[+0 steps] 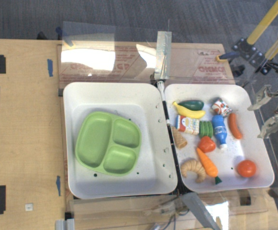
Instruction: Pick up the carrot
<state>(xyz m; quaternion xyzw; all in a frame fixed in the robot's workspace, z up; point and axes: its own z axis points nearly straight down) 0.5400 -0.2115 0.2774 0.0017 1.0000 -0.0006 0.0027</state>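
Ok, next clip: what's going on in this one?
A robot bench with two white bins, task is picking up the carrot. The carrot lies untouched in the right bin, toward its front edge, between a croissant and a tomato, among other toy foods. The left bin holds a green divided plate. Nothing is gripping the carrot, so the pick is not yet done.

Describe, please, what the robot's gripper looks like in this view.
The gripper appears as pale grey, spindly, metal-looking parts at the view's right edge, beside the right bin. It is too faint to make out any markings or cables.
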